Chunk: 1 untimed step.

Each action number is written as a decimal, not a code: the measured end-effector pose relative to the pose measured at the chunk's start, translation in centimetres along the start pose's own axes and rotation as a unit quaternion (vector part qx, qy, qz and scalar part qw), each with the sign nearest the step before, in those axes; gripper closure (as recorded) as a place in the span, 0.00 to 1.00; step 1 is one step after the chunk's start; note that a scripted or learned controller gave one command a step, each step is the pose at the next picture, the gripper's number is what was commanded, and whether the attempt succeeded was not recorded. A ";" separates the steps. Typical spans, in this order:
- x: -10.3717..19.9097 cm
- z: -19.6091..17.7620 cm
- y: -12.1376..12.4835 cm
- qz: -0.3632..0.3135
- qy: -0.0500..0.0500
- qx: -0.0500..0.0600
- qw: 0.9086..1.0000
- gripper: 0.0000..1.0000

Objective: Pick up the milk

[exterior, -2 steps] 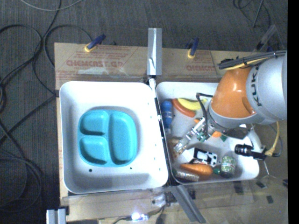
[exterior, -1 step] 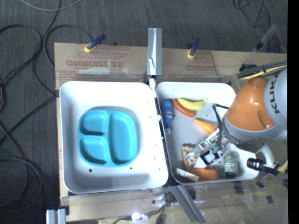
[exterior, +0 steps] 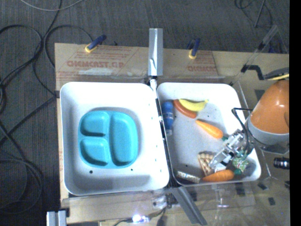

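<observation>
Milk bottle (exterior: pixel 167 116) is lying lengthwise along the right bin's (exterior: pixel 233 94) left wall; your pincer (exterior: pixel 229 153) is hovering near the front-right corner, its opening impossible to tell.

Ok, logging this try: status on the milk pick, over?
Gripper down in right bin's lower-right corner, beside a carrot. Milk bottle apart, against the bin's left wall. Second carrot roughly between.

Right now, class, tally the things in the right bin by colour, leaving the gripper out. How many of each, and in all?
Orange: 2, a carrot and another carrot
Blue: 1, bottle
Yellow and red: 1, banana with hot dog
Tan: 2, waffle and bar
Total: 6
</observation>
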<state>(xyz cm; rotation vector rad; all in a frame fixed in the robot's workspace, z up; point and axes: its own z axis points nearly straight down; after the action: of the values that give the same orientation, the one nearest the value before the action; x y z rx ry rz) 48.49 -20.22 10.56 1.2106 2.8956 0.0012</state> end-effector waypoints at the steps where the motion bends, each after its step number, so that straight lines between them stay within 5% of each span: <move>1: 1.0 1.2 1.3 0.089 -0.003 -0.002 0.996 0.00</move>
<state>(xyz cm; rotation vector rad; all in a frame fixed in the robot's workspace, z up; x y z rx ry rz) 48.71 -18.55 9.33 1.4592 2.7704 0.0024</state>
